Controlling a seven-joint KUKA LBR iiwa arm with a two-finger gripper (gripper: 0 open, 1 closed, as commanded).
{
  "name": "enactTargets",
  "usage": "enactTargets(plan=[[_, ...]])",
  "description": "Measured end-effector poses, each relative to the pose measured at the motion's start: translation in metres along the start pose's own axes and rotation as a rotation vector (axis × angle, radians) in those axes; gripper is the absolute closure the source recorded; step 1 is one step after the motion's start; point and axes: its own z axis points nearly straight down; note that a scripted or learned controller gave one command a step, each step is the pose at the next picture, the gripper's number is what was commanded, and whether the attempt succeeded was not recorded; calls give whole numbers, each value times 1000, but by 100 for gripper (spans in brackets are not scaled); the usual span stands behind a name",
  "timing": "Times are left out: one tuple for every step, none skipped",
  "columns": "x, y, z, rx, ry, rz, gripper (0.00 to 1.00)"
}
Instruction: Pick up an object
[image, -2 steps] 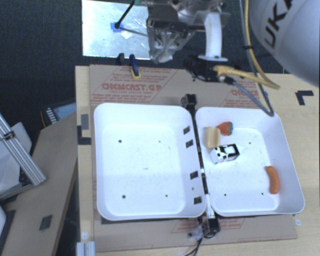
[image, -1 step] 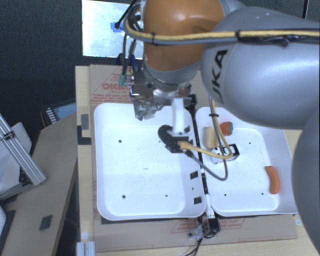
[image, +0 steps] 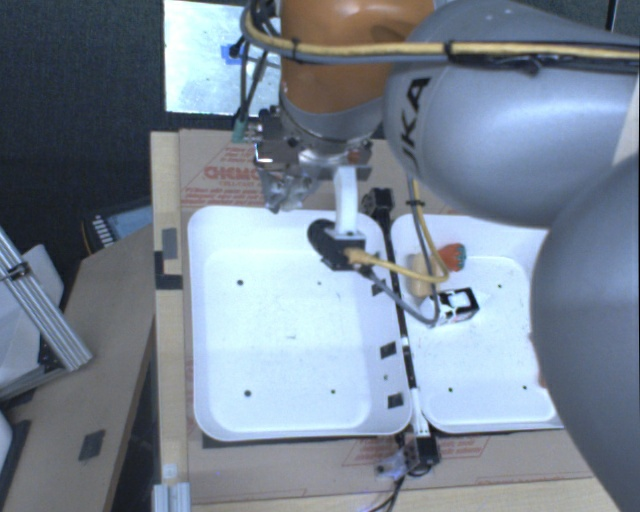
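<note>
where it rests in the bin (image: 500, 405), the object (image: 453, 256) is orange-red.

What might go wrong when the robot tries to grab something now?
1. The claw hangs by the back rim of the left bin, while the orange thing and the black-and-white thing lie in the right bin. Dropping here, it may grab nothing or bump the rim.
2. Those two things lie close together, so reaching for one might knock the other.
</note>
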Motion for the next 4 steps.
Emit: enactTargets(plan=[[0, -1, -12, 0, 2, 0, 100], [0, 0, -23, -2, 3, -1, 100], [0, 0, -33, -3, 4, -1, 100], [1, 1, -44, -5, 6, -2, 100]])
